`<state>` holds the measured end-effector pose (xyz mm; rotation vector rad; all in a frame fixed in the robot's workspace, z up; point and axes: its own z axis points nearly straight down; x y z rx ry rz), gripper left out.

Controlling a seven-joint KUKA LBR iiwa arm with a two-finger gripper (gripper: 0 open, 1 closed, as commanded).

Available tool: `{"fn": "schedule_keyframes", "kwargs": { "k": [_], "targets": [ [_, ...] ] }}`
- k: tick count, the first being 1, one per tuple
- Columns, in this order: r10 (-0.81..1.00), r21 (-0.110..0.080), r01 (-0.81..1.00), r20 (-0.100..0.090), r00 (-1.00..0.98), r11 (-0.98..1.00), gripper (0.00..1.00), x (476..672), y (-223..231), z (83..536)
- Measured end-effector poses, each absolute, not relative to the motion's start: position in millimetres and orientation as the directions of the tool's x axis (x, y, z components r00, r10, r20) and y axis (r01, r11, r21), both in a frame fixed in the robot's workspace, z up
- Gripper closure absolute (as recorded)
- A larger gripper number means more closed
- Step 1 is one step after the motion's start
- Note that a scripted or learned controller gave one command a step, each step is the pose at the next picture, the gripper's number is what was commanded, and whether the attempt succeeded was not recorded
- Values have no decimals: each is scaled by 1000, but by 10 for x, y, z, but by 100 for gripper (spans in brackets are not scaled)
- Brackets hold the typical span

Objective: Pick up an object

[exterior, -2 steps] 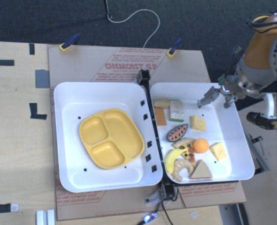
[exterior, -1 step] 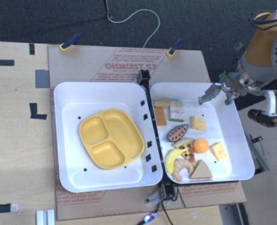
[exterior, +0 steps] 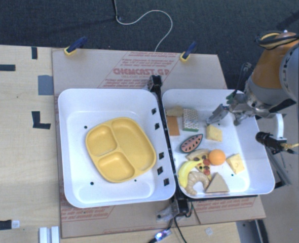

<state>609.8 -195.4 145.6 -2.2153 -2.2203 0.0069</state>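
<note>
Hovering: my claw [exterior: 225, 114] hangs over the far right part of the right bin [exterior: 263, 186], arm coming in from the right with the orange band up top
Claw state: two fingers spread apart, nothing between them
Closest thing to me: a yellow cheese wedge [exterior: 214, 133], just near-left of the fingertips, not touching
Rest of right bin: an orange [exterior: 217, 157] in the middle, a second cheese chunk [exterior: 235, 163] right of it, a banana [exterior: 185, 170] on the near-left, a brown triangle slice [exterior: 217, 184] at the near edge, a watermelon slice [exterior: 191, 143] left of centre, a green-speckled block [exterior: 190, 118] and some tan crackers [exterior: 173, 121] at the far left
Left bin: left bin [exterior: 73, 135] has a yellow divided plate [exterior: 120, 149] sitting flat in it
Counter: both bins sit side by side on a cardboard sheet [exterior: 134, 70] clipped to the counter [exterior: 12, 135]
</note>
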Motion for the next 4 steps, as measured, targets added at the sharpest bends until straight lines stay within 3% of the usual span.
{"fn": "schedule_keyframes", "kwargs": {
  "k": [1, 2, 3, 4],
  "targets": [
    [1000, -6, 1000, 0, -3, 3, 0, 6113, -1898, 1006],
    [1000, 1, 1000, -2, -3, 3, 0, 6131, -1896, 877],
    [1000, 4, 1000, -4, -4, 4, 100, 6135, -1890, 979],
    [1000, 3, 1000, -1, -1, 1, 100, 6131, -1946, 1426]
  ]
}}
